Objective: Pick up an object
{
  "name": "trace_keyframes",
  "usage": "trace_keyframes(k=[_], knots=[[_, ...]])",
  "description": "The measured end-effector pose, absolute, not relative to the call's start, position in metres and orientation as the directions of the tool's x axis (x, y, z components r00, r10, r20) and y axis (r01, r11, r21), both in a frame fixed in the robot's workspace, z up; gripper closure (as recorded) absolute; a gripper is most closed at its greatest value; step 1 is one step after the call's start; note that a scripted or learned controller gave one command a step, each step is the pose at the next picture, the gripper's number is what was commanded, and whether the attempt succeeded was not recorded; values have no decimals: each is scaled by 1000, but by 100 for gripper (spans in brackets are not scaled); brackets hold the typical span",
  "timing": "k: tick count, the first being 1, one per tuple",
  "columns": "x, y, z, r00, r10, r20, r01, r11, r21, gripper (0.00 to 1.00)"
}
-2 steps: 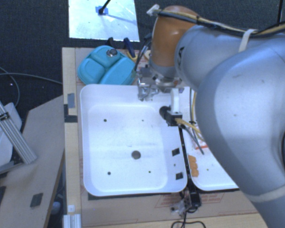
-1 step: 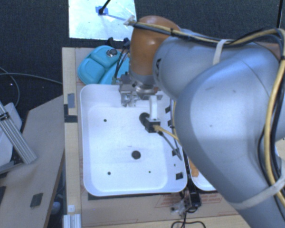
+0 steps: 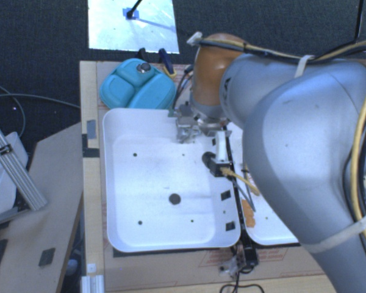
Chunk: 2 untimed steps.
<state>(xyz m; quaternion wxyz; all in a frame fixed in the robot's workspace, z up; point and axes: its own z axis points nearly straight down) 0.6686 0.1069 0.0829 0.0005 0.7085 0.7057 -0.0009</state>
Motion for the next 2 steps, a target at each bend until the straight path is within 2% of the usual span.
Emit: trace_keyframes(k=[1,2], knots=[[606,160,84,-7,1000,1,1000,7,-4,100],[551,184,198,-8,1000,6,1000,8,8,100]])
